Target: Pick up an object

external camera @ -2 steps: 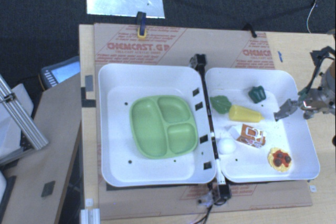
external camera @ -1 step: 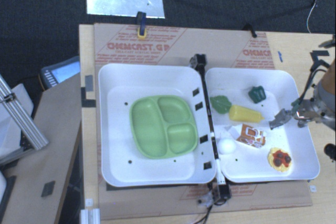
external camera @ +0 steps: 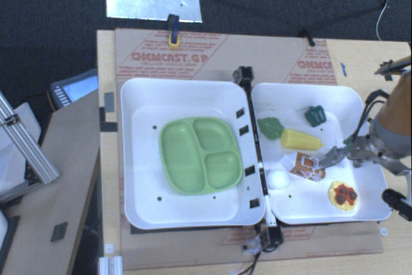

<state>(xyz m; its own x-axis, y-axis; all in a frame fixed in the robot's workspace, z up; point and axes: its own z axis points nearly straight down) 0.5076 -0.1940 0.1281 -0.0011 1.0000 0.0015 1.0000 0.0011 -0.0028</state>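
Note:
The right bin (external camera: pixel 351 98) holds several small items. A dark green pepper-like piece (external camera: pixel 315 114) lies at the back, with a light green leafy piece (external camera: pixel 270 127) and a yellow oblong piece (external camera: pixel 300 139) nearer the divider. Toward the front are an orange-brown packet (external camera: pixel 306 168), a white ball (external camera: pixel 278 179) and a yellow disc with red spots (external camera: pixel 343 195). My gripper (external camera: pixel 328 158) reaches in from the right, low over the bin. Its tip is right beside the packet's right edge, and I cannot tell whether it touches.
The left bin (external camera: pixel 138 96) holds a green divided plate (external camera: pixel 201 154). A black divider (external camera: pixel 252 138) with clips runs between the two bins. The grey arm (external camera: pixel 393 132) and its cables cover the right bin's right side. Cardboard lies under both bins.

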